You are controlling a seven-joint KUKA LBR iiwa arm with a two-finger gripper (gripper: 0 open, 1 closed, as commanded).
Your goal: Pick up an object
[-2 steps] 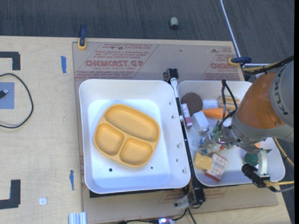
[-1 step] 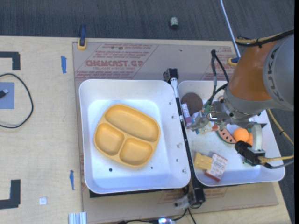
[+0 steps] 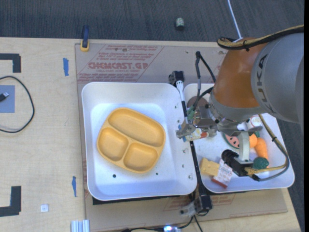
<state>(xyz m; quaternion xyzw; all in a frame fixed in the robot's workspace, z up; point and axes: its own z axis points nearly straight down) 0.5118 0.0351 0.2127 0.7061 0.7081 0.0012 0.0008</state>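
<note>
Gripper low over the right bin's left edge; its opening cannot be told. The nearest object, a yellow block, lies just below-right, toward the near rim.

Reached in from three o'clock as a bulky grey arm with dark lettering, banded orange above a grey wrist ring, trailed by black cables looping toward eleven o'clock and five o'clock.
</note>
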